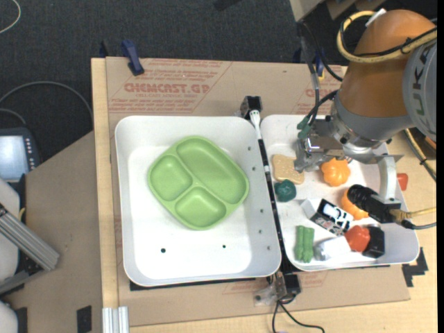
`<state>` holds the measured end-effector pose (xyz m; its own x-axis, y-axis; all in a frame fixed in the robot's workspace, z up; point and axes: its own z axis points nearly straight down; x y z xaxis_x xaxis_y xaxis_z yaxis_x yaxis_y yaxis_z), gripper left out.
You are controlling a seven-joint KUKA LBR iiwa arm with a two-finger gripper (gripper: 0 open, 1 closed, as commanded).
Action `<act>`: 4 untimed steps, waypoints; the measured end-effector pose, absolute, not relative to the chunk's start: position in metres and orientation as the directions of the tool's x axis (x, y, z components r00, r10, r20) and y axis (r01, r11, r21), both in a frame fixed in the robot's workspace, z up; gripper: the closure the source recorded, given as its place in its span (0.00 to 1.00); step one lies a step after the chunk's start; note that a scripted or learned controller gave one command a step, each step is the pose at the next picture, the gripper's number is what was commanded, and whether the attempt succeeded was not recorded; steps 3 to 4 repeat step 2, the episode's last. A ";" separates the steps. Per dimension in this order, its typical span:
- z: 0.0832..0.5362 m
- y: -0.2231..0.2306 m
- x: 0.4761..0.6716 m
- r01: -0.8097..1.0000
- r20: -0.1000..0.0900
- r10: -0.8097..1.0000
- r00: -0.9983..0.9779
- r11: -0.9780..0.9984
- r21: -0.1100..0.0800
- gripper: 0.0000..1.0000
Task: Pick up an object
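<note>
Tool (310,159) low in right bin (409,252), grip state unclear, tan toast (286,169) just beside, orange fruit (336,172) near.

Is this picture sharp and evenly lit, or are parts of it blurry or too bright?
In the camera view, lighting is soft and even; the green plate looks crisp with gentle shading in its hollows. The white bin around it is very bright, nearly washed out. The small toys in the right bin are a bit soft, and the orange arm casts shade over them.
</note>
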<state>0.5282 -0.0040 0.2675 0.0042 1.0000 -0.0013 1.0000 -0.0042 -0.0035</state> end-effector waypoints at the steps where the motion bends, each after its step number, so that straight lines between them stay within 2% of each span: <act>1: 0.314 0.152 0.483 1.000 0.007 1.000 -0.019 0.019 0.003 1.00; 2: 0.260 0.137 0.507 1.000 -0.002 1.000 0.002 -0.002 -0.006 1.00; 4: 0.260 0.137 0.507 1.000 -0.002 1.000 0.002 -0.002 -0.006 1.00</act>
